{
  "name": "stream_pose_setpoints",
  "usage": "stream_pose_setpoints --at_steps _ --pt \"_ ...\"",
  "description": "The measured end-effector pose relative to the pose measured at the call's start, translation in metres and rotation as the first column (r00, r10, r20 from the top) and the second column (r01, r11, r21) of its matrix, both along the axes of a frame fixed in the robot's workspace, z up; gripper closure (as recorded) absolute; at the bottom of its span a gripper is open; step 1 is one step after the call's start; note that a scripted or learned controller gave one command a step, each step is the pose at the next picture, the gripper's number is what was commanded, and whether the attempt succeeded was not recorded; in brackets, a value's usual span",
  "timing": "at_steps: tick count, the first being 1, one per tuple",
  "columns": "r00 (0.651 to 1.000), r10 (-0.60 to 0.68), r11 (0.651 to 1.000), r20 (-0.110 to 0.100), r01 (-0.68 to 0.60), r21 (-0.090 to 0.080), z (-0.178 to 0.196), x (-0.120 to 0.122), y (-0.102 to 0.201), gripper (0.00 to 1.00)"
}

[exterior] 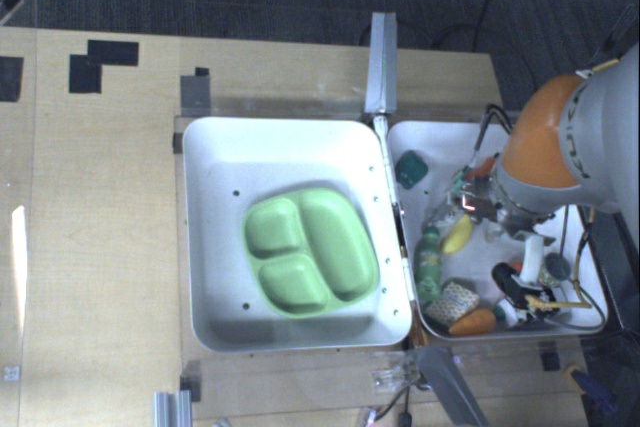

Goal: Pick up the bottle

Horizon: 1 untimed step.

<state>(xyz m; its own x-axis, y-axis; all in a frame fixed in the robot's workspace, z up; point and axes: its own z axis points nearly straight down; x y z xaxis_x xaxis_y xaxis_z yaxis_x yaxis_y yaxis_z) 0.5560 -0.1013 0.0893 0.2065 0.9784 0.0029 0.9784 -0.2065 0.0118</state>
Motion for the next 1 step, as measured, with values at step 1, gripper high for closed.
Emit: stream_pose_setpoints --at_steps 1 --pt "0.982 -0.188 0.982 -0.009 0.188 0.001 0.0955 -0.0642 0.0713 0.00"
